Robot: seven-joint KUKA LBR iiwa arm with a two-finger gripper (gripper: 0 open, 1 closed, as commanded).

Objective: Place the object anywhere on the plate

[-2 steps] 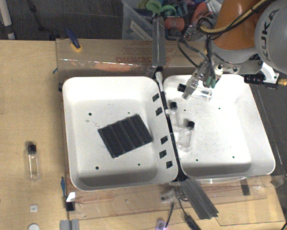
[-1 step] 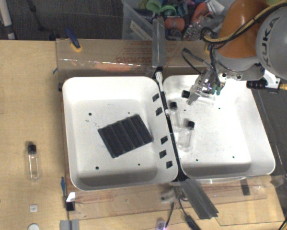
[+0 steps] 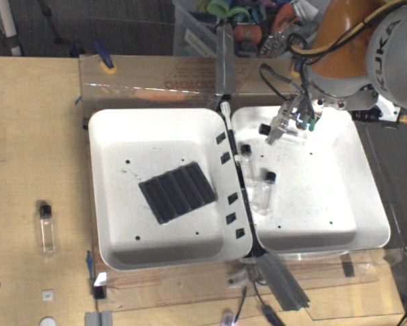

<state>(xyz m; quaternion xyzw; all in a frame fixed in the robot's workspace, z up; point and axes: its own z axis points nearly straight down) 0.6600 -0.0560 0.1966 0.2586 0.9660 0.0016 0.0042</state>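
I recorded the black, ribbed, rectangular plate lying askew on the floor of the left shallow white plastic bin. Two clear cylindrical vials with black caps lay to the right of the plate, in the right white bin: the nearer vial and the farther vial, neither touching the plate. The grey two-finger gripper hung right of the plate and further back. I could not tell how its jaws stood.

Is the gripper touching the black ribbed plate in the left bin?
Apart. The camera view shows the gripper over the right bin, the plate lying in the left bin across the divider.
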